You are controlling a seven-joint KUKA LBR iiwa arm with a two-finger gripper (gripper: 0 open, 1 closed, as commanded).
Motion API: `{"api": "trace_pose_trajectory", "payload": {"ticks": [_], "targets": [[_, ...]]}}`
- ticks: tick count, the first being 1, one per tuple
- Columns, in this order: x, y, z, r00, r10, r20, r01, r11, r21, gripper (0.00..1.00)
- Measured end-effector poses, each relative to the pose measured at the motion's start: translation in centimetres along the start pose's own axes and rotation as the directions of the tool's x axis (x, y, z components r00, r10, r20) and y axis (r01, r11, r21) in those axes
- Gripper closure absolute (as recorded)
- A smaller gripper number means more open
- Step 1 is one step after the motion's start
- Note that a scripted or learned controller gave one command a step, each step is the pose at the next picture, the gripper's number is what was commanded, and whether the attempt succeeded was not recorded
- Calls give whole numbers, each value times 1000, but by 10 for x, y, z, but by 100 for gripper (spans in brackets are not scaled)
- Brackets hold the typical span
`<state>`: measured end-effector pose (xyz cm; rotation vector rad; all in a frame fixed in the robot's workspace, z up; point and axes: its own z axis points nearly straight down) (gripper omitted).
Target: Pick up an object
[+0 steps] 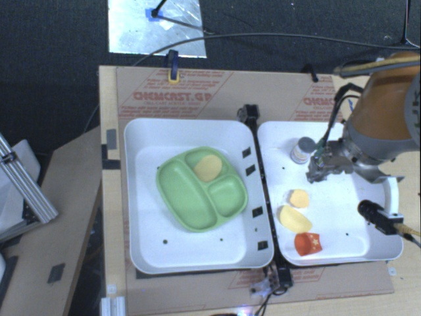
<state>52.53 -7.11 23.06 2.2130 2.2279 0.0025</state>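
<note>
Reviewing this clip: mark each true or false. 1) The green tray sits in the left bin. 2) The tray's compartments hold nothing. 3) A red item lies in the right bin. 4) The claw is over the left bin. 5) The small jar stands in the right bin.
1) True: the green tray is in the left bin.
2) False: a yellow item lies in one compartment.
3) True: the red item, near the front of the right bin.
4) False: the claw is over the right bin.
5) True: the small jar.

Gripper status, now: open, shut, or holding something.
Gripper: over the right white bin, beside the small grey-capped jar; cannot be told whether open or shut, nothing seen held.
</note>
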Motion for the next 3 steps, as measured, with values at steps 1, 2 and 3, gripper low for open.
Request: {"api": "trace_pose_trajectory", "payload": {"ticks": [1,2,3], "targets": [[49,6,-2,1000,-1,0,1,1000,0,100],[99,-11,1,1000,0,-1,0,1000,2,100],[156,-7,-4,1000,-2,-1,2,1000,0,100]]}}
